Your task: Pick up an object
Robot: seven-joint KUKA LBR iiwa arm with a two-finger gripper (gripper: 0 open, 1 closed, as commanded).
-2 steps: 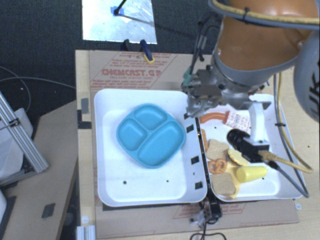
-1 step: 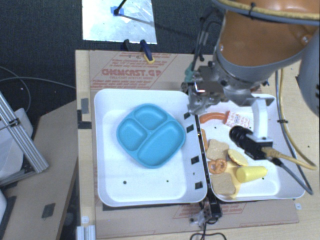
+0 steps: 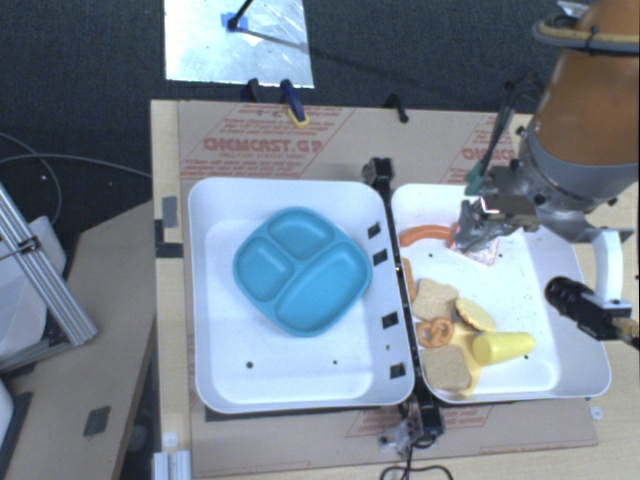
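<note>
Hovering over the right bin [image 3: 575, 298], the end effector [image 3: 478, 236] has an indiscernible state.

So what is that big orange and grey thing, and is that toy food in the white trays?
That big thing is a robot arm. It reaches in from the right, and a program moves it. At its end sits a gripper, the part that grabs things. The picture comes from one camera fixed above the bench, looking down at a slant.

Two white bins sit side by side. The left bin has a blue plate with three sections. The right bin has what look like toy foods: an orange sausage, bread slices, a pretzel and a yellow piece.

The gripper is low over the right bin, near the sausage. I can't tell if it has grabbed anything.
</note>
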